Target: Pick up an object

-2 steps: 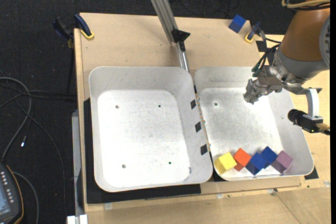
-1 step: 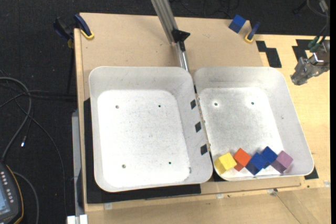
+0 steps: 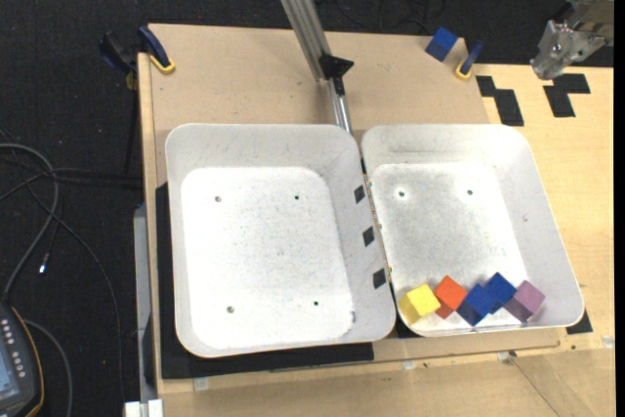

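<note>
Several small blocks lie bunched along the near edge of the right bin (image 3: pixel 508 161): a yellow block (image 3: pixel 421 302), an orange block (image 3: pixel 450 292), a blue block (image 3: pixel 488 297) and a purple block (image 3: pixel 527 300). They touch one another in a row. My gripper (image 3: pixel 563 46) hangs at the top right of the camera view, beyond the bench's far right corner. It is well away from the bins and far from the blocks.
The left bin (image 3: pixel 186 239) sits beside the right one, their rims meeting at the middle. Another blue block (image 3: pixel 442 42) rests on the bare bench at the back right. A slanted metal pole (image 3: pixel 293 0) crosses the back. Clamps hold the bench's far corners.
</note>
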Available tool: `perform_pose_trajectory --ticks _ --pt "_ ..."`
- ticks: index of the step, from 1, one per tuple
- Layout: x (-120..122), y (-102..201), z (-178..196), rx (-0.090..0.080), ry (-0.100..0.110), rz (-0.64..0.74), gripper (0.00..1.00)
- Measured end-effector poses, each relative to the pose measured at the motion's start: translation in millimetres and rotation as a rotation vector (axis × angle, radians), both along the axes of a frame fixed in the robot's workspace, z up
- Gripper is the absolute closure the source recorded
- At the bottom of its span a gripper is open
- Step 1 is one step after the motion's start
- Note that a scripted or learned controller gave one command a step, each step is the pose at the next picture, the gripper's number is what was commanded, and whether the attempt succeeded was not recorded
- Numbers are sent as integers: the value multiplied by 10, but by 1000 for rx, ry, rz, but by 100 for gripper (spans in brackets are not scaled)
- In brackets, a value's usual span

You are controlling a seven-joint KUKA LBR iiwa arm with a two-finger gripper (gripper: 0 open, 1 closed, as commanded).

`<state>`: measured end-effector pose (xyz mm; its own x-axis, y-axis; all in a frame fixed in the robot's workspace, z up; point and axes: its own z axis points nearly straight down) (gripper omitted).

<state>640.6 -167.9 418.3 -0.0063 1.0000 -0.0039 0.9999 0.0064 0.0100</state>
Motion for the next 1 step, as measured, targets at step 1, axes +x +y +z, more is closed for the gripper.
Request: perform_pose_trajectory --ticks 1 --pt "-605 406 -556 6 18 -2 100"
